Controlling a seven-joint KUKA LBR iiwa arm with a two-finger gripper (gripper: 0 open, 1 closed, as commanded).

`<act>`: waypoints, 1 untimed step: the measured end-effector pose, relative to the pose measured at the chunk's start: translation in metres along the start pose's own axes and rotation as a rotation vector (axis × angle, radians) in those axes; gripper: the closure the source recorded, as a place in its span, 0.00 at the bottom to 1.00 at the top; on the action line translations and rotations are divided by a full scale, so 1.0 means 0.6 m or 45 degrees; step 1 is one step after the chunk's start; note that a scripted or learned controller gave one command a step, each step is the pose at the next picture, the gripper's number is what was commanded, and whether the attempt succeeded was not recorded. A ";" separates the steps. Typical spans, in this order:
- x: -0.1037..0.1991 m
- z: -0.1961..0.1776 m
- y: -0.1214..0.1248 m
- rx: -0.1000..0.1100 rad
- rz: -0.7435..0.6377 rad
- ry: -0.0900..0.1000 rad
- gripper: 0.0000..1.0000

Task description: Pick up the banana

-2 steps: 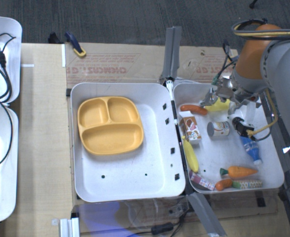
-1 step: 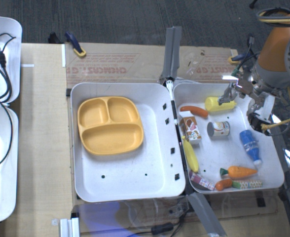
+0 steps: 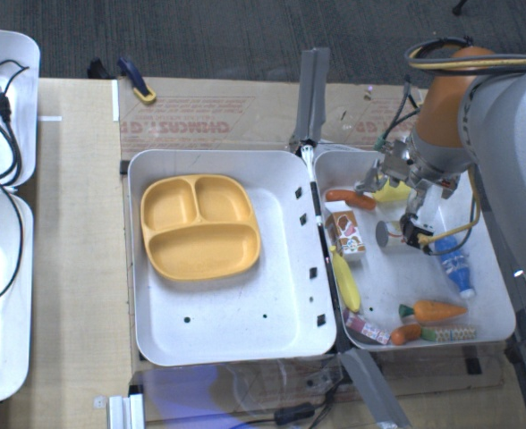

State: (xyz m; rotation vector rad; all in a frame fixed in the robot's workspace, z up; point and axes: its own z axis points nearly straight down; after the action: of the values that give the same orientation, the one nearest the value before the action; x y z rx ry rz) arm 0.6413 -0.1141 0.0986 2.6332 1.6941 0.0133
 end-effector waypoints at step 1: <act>0.001 -0.014 0.000 0.003 -0.002 0.000 1.00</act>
State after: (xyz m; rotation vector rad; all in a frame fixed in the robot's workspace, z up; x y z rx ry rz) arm 0.6415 -0.1138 0.1067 2.6333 1.6977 0.0112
